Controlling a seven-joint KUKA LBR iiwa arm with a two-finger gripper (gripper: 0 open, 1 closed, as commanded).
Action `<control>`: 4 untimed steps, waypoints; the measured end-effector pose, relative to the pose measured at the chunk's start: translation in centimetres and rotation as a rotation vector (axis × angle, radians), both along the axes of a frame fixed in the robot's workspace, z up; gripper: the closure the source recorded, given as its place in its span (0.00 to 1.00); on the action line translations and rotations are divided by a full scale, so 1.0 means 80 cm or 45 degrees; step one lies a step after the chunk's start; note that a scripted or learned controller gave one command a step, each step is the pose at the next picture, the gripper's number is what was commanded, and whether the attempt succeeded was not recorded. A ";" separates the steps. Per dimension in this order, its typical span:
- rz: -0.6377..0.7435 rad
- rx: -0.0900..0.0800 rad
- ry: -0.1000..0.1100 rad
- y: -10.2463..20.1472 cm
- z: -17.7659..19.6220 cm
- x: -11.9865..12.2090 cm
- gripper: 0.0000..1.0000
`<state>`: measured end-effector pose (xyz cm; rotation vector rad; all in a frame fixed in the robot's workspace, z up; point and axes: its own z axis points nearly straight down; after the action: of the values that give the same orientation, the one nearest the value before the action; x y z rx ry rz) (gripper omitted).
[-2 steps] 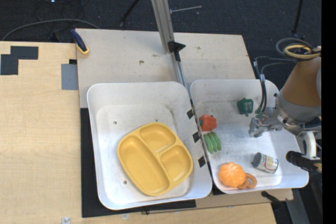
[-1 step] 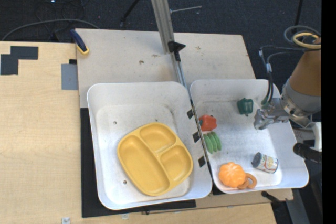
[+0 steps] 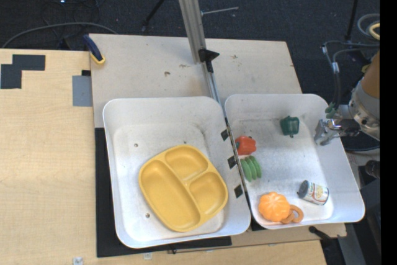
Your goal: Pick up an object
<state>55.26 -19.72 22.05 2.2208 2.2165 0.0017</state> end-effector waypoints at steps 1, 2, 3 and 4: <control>0.003 0.000 0.001 -0.008 0.055 0.004 1.00; 0.008 0.006 0.009 0.053 0.036 0.023 1.00; 0.009 0.006 0.009 0.121 0.034 0.027 1.00; 0.010 0.006 0.007 0.190 0.039 0.035 1.00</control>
<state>58.05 -4.49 25.13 2.2173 2.2300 0.0008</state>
